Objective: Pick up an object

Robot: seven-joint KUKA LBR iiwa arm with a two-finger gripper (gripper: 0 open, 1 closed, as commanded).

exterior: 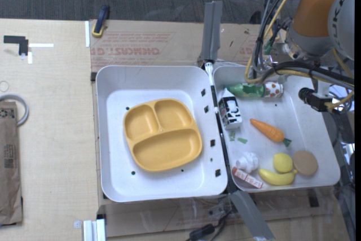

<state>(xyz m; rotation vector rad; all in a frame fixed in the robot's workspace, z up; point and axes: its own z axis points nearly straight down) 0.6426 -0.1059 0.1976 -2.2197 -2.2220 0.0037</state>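
Note:
My gripper (260, 75) hangs at the back of the right bin (321, 138), under the orange-banded wrist and a bundle of cables that hide much of it. Just below it lies a green bottle (247, 89) on its side, with a small white and red object (273, 90) next to it. Further forward in the same bin are a black and white carton (229, 112), a carrot (267, 130), a lemon (283, 162), a banana (276, 178), a brown disc (305, 162), a white lumpy item (246, 161) and a red and white packet (247, 178).
The left bin (110, 138) holds a yellow divided plate (162, 134). A metal divider (212, 36) rises between the bins at the back. A brown bag (8, 161) lies on the bench at far left.

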